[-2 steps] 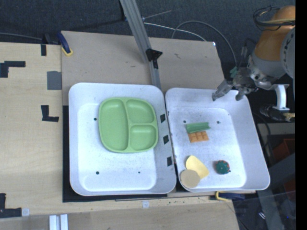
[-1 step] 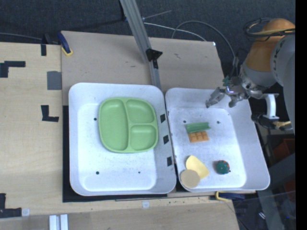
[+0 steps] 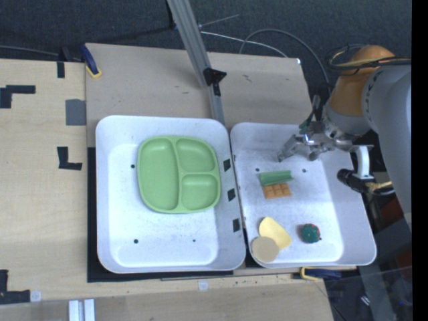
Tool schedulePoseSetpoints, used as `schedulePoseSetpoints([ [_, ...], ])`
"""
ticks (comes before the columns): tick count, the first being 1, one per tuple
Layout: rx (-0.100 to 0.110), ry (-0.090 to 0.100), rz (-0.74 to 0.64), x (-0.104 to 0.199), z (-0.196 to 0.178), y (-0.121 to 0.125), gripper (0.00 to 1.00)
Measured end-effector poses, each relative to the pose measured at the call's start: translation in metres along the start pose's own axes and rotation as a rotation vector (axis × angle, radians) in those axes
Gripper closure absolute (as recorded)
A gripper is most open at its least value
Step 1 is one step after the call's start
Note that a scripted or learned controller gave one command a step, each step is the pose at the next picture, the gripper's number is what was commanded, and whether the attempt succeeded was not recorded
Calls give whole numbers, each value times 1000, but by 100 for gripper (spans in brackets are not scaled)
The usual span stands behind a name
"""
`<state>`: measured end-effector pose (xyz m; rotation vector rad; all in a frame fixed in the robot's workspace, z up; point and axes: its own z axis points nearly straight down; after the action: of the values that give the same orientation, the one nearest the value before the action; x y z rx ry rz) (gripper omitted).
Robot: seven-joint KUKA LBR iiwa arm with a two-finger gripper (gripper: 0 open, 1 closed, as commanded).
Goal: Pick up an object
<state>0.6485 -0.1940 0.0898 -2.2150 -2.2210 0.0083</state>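
Note:
My gripper (image 3: 298,156) hangs over the back part of the right bin (image 3: 348,206), open, with nothing between its fingers. A flat green block (image 3: 275,177) lies just in front of it and slightly left. An orange waffle-like piece (image 3: 277,191) touches the block's near side. Toward the bin's front lie a yellow piece (image 3: 275,232), a tan disc (image 3: 265,249) overlapping its left edge, and a small green ball with a red spot (image 3: 309,233).
The left bin (image 3: 114,199) holds a green divided plate (image 3: 179,174). A grey metal pole (image 3: 194,39) slants in from the back and ends between the two bins. The arm's grey body and orange band (image 3: 351,85) stand at the right edge.

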Motion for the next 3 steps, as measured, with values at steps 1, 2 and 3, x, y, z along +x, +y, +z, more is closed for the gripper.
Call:
schedulePoseSetpoints([
  [1,-5,-1,-2,0,-14,2,100],
  [2,-11,0,1,3,-57,3,100],
  [3,-13,-2,1,1,-121,6,100],
])
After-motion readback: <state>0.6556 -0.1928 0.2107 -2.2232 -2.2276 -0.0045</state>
